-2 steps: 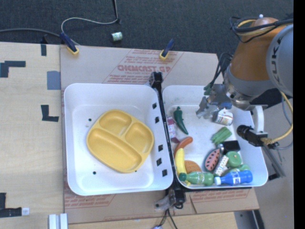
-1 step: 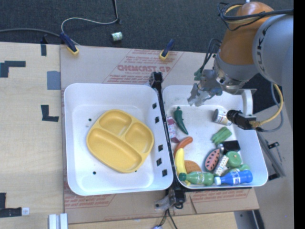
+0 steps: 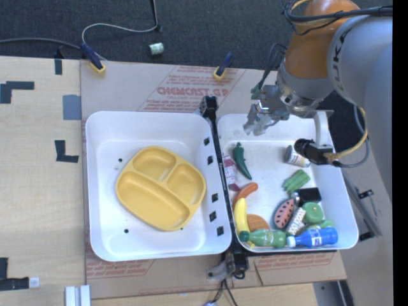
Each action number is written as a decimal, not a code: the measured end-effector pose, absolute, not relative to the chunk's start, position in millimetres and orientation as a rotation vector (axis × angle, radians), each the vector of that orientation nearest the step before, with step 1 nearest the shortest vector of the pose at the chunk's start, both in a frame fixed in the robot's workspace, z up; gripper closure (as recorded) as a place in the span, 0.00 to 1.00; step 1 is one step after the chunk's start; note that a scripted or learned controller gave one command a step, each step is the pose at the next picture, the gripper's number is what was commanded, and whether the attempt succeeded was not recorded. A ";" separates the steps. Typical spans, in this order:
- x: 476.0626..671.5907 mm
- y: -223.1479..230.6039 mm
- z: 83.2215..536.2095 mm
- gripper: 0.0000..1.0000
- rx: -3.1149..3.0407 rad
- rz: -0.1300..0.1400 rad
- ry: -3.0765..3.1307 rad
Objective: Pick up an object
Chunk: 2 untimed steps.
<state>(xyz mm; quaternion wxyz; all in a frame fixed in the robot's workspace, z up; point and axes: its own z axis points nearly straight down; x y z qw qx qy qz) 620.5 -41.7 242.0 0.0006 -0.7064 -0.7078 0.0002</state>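
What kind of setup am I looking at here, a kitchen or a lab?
Most likely a robotics lab bench: two white bins clamped onto cardboard, toy food such as a plastic banana, and loose cables on carpet.

- The grey arm (image 3: 363, 50) reached in from the right, its orange band uppermost.
- The end effector (image 3: 258, 125) pointed down-left, its fingers slightly parted around nothing.

bench (image 3: 38, 171) w/ cardboard sheet (image 3: 185, 94) on it; two white bins side by side on the cardboard: left bin (image 3: 95, 171), right bin (image 3: 344, 203); yellow clamps (image 3: 94, 59) at cardboard's far edge.
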 end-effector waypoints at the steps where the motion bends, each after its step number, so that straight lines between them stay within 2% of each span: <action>1: 667.7 -19.9 183.4 1.00 -2.219 0.004 -2.222; 2: 589.4 24.1 241.6 1.00 -2.218 -0.001 -2.224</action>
